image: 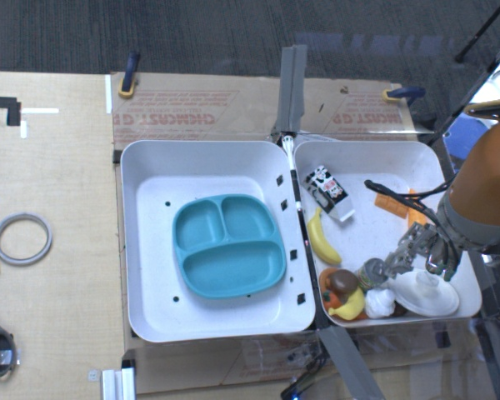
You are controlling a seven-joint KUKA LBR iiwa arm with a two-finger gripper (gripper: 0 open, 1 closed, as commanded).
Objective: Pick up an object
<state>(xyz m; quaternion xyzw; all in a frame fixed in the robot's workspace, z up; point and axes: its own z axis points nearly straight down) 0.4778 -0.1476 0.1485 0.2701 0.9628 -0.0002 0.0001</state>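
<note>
Cardboard print: mirrored, unreadable under bins.
Jaws [397, 261]: state unclear, cannot tell grip.
White bowl [425, 294]: just right of jaws, right bin [383, 163].

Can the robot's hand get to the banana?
Probably yes. The banana lies bare in the right bin, nothing on top, and the hand hangs low just beside it.

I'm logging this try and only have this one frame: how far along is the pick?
Done: the gripper is down inside the right bin, among the clutter near the white bowl. In hand: nothing visibly between its fingers. Left: grasp and lift; the banana, milk carton and the other items lie on the bin floor.
</note>
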